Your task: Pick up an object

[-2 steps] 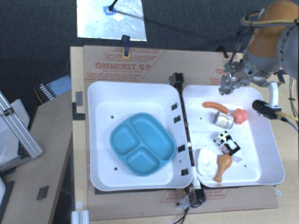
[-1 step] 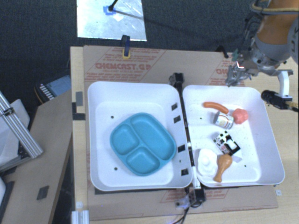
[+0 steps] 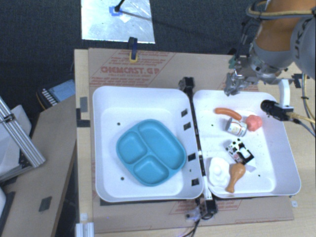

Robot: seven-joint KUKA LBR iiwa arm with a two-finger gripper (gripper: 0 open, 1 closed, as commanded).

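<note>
A cardboard-topped bench on dark carpet carried two shallow white bins side by side. The left bin held a blue divided tray. The right bin held a sausage, a small jar, a pink ball, a black-and-white toy, a white lump and a drumstick. The gripper hung over the bin's far rim, at about twelve o'clock from the clutter; how wide its jaws stood could not be told. The sausage lay nearest, just toward six o'clock of the gripper, its long axis running roughly nine to three, so it looked the likeliest pick.
</note>
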